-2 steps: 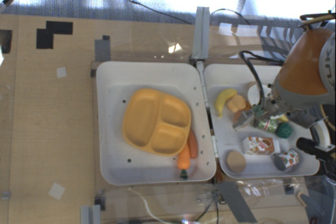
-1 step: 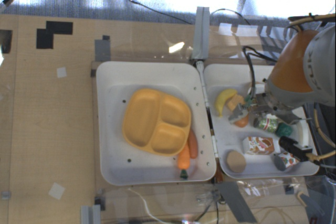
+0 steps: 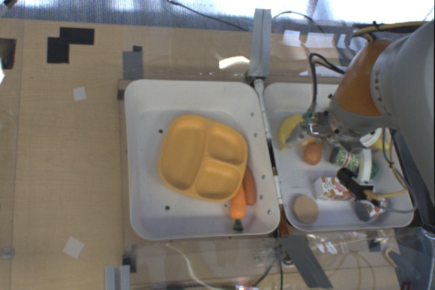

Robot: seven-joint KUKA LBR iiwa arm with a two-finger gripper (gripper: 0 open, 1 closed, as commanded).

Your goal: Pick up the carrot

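**Carrot a bin away, leftward and toward the near rim**

Hovers low in the right bin (image 3: 408, 210), the claw (image 3: 319, 129), among a banana (image 3: 291, 127) and a small round orange fruit (image 3: 312, 153); state of the claw: cannot tell, hidden under the wrist. Lies well apart from the claw, across the divider, in the left bin (image 3: 136, 166): the carrot (image 3: 238, 203), left of the claw and nearer the front rim, touching the yellow tray (image 3: 202, 156). Runs front to back, green tip forward. Probably calls for crossing leftward, then closing across the narrow width.
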